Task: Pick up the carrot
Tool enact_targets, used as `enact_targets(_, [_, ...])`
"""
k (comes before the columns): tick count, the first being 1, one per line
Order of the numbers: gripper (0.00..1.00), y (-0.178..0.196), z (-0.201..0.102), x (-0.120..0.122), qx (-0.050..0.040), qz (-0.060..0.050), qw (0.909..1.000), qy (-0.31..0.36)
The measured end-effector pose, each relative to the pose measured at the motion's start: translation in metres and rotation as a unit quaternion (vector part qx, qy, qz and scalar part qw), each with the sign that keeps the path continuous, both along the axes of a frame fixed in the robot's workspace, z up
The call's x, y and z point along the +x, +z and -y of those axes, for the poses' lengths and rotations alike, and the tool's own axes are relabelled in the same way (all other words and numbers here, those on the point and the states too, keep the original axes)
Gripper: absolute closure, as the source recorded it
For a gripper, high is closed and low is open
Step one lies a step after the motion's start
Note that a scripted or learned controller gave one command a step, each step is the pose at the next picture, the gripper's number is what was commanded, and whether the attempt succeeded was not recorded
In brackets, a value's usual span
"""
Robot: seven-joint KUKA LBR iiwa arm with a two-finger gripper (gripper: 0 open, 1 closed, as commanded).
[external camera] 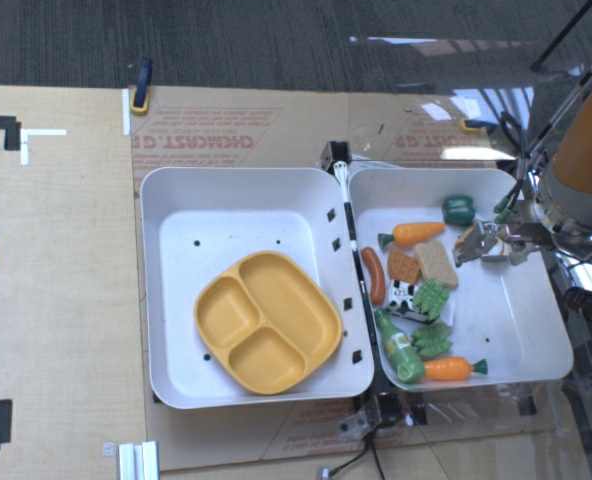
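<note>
Now the gripper (473,244) is hovering, approaching over the right bin (521,318), its state unclear; next it is needing to shift left onto the far carrot (419,233)

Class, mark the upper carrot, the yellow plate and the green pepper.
upper carrot (418,233), camera view, middle of its orange body.
yellow plate (321,313), camera view, right rim.
green pepper (458,209), camera view, its top.

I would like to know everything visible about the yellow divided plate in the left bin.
The yellow plate looks like matte plastic, with rounded corners and three compartments: one long along its upper right side and two smaller below and left. Nothing lies in them. It rests flat on the floor of the left bin, turned at an angle to the walls, toward the near right part. Nothing touches it.
</note>
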State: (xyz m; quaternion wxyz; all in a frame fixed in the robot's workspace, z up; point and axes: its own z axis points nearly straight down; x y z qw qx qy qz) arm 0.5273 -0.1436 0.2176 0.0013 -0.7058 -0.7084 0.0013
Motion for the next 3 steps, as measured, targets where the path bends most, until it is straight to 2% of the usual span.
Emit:
enact_targets(1, [0.0, -0.1, -0.034, 0.083, -0.0007, 0.001, 0.9993, 0.037])
enact_targets(2, [0.0, -0.121, -0.034, 0.113, -0.0015, 0.002, 0.9946, -0.104])
enact_targets(3, [1.0, -0.113, -0.033, 0.112, -0.0028, -0.001, 0.9949, -0.101])
